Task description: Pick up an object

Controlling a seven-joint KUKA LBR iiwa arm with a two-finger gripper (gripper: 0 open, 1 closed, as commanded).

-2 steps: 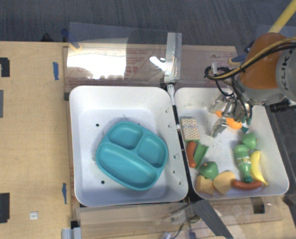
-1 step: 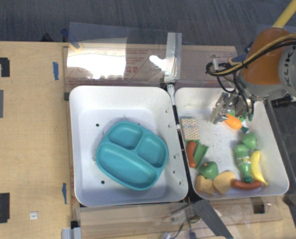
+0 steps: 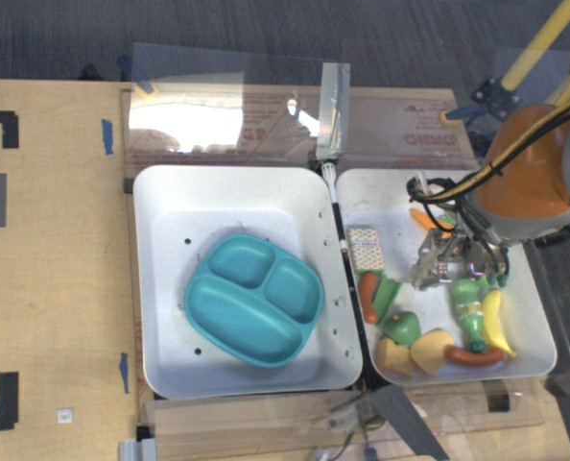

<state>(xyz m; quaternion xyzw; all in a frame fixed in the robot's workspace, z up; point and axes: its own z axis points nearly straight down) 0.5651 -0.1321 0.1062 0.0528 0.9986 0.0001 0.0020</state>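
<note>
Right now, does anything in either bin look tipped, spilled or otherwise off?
Nothing looks spilled or broken. The teal divided plate lies flat in the left bin, turned askew to its walls. The toy foods, including a banana, lie in a loose heap in the right bin, below the gripper.

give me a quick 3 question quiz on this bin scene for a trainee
1. True or false: the teal divided plate lies in the left bin.
2. Which bin is the gripper over? A) left B) right
3. Fill in: the yellow banana lies near the right bin's ____ wall in the picture.

Key: 1 true; 2 B; 3 right
</note>
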